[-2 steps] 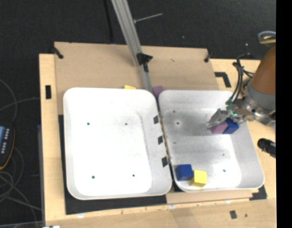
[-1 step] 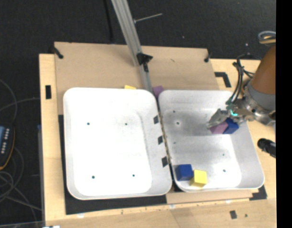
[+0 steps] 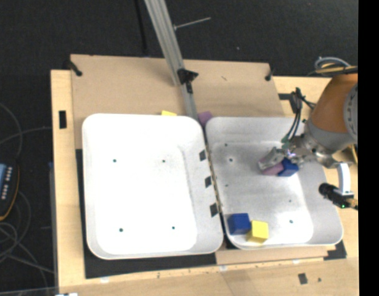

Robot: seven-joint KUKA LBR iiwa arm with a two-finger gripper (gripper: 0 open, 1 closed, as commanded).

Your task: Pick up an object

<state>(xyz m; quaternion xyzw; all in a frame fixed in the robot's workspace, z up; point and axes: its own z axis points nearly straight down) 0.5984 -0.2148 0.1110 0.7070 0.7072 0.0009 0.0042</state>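
Observation:
In the right bin [image 3: 300, 239], my gripper [image 3: 271, 161] hangs low over the middle, reaching in from the right. Directly under its tip lies a small purple piece [image 3: 272, 171], with a blue piece [image 3: 289, 168] touching it on the right. The gripper hides part of both, and I cannot make out whether either one is held. A blue cube [image 3: 239, 222] and a yellow cube [image 3: 259, 230] sit side by side near the bin's front left corner, well away from the gripper.
The left bin [image 3: 97, 165] adjoins the right one along a clipped seam. A yellow block [image 3: 169, 113] and a purple block [image 3: 205, 117] lie behind the bins. A slanted metal pole [image 3: 167, 36] rises at the back. Cables hang near the wrist.

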